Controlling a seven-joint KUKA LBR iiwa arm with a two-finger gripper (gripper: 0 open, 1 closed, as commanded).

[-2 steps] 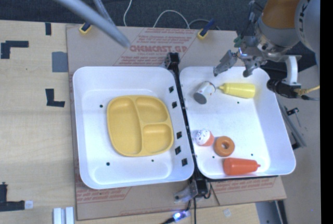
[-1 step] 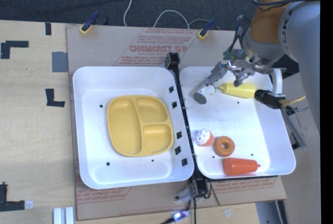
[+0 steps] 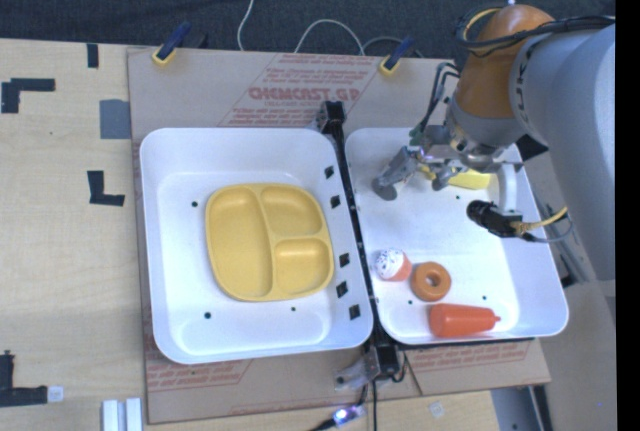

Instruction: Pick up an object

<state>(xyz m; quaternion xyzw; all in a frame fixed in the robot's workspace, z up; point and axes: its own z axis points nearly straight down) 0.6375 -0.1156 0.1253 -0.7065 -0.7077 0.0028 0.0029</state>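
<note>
nearest to us, at the front edge of the right bin (image 3: 545,314), we see an orange carrot-shaped piece (image 3: 462,320) lying on its side, tip pointing right. just behind it sits a brown ring like a small donut (image 3: 431,280), and just to the left of that a little white and orange ball-like object (image 3: 389,265), close to the ring, though we cannot tell if they touch. all three rest on the bin floor, near the front and well apart from the arm's working end.

further back in the same bin we find the gripper (image 3: 392,181), reaching in from the right under the orange band (image 3: 498,59) of the grey arm (image 3: 575,119). one grey finger points down and left toward the bin floor; we cannot tell whether the jaws are apart or together, and we see nothing between them. a yellow object (image 3: 468,180) lies just under the wrist, partly hidden by it, toward the back right of the bin.

the left bin (image 3: 160,219) holds a yellow divided plate (image 3: 267,240) with three compartments, lying flat near its middle. both bins sit on a cardboard sheet (image 3: 290,89) on the wooden bench (image 3: 60,249).
</note>
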